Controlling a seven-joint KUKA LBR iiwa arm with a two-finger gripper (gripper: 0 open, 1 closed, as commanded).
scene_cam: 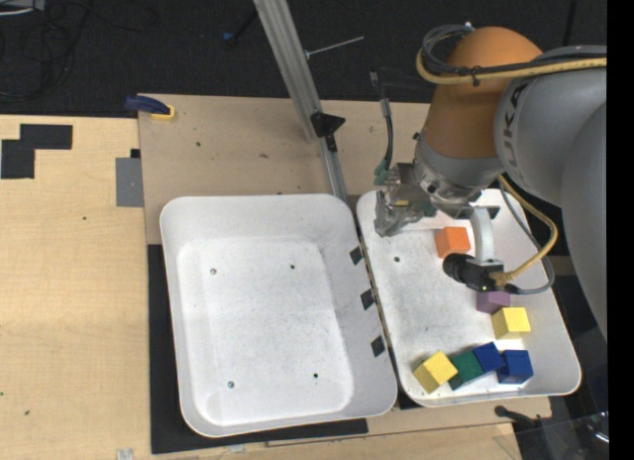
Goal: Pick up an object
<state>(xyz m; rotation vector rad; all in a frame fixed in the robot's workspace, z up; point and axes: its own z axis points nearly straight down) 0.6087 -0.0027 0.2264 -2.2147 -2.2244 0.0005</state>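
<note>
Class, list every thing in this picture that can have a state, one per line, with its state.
hand: low over the right bin's far left corner
left bin: level on the bench
right bin: holds the blocks
orange block: loose, beside the wrist
purple block: partly hidden by a black fitting
yellow blocks: apart, at rest
green block: touching the blue blocks

Grey arm (560,141) with orange band, yellow cable
</note>
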